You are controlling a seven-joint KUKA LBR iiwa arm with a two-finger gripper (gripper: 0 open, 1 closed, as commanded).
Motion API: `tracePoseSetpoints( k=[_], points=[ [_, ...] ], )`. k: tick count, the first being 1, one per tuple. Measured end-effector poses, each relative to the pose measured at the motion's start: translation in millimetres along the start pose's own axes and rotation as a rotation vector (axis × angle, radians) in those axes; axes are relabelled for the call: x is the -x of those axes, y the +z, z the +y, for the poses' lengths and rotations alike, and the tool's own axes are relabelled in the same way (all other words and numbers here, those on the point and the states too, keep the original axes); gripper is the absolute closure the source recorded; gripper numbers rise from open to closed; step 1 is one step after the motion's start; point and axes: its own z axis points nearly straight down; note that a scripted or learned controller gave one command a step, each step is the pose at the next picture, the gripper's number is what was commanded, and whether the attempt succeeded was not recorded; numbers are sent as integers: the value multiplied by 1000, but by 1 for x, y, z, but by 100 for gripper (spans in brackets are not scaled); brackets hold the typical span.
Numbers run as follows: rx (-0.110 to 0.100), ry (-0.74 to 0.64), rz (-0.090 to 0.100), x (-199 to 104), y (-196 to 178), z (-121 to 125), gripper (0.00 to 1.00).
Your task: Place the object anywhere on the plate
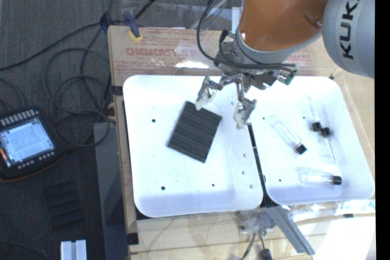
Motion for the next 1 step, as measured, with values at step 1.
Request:
tracePoseSetpoints(
  k=[1],
  points=[
    [1, -3, -4, 49, 27, -69, 0]
  ],
)
